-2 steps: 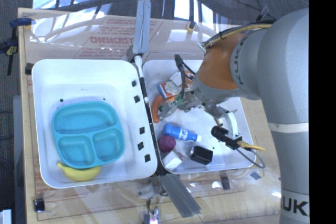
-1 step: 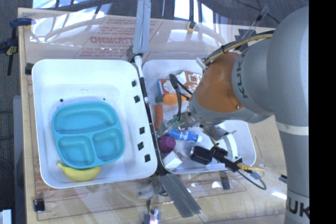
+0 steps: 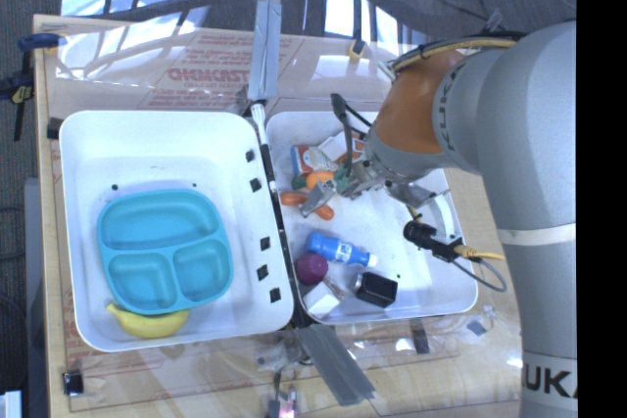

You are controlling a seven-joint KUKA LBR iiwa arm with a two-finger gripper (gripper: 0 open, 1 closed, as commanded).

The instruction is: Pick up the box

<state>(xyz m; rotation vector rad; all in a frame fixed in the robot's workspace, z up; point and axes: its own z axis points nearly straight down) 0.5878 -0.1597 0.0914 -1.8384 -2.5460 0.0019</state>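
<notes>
Nearest in the left bin [image 3: 78, 152] I see a banana [image 3: 147, 321] touching the near edge of a blue tray [image 3: 164, 250]. Right bin [image 3: 460, 294], near end: small black box [image 3: 375, 289], beside a purple ball [image 3: 313, 267] and a blue bottle [image 3: 338, 249]. Farther back the gripper [image 3: 328, 194] sits low over orange items; can't tell jaw opening or any hold. Box lies apart from gripper, nearer me.

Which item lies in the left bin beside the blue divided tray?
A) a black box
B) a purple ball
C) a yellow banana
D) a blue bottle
C: the yellow banana lies along the near edge of the blue tray in the left bin; the other three sit in the right bin.
</notes>
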